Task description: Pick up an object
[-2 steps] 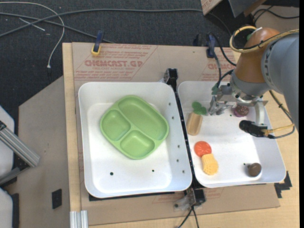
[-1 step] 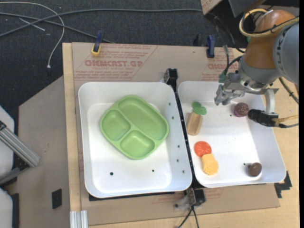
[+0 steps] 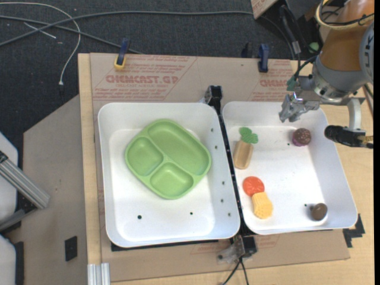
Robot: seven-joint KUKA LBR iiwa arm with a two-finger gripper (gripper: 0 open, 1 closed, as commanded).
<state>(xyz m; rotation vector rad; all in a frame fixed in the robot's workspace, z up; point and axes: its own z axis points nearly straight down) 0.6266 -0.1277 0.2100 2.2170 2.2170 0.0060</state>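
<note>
While the arm (image 3: 341,46) reaches down, its pincer (image 3: 291,113) hangs over the right bin's (image 3: 338,171) far edge, grip state unclear.

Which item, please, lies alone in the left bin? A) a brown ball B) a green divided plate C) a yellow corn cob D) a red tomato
B: the green divided plate sits by itself in the left bin, while the small toy foods lie in the right bin.

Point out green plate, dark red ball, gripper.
green plate (image 3: 168,158), camera view, centre ridge between compartments.
dark red ball (image 3: 301,137), camera view, top surface.
gripper (image 3: 291,113), camera view, midway between fingertips.
</note>
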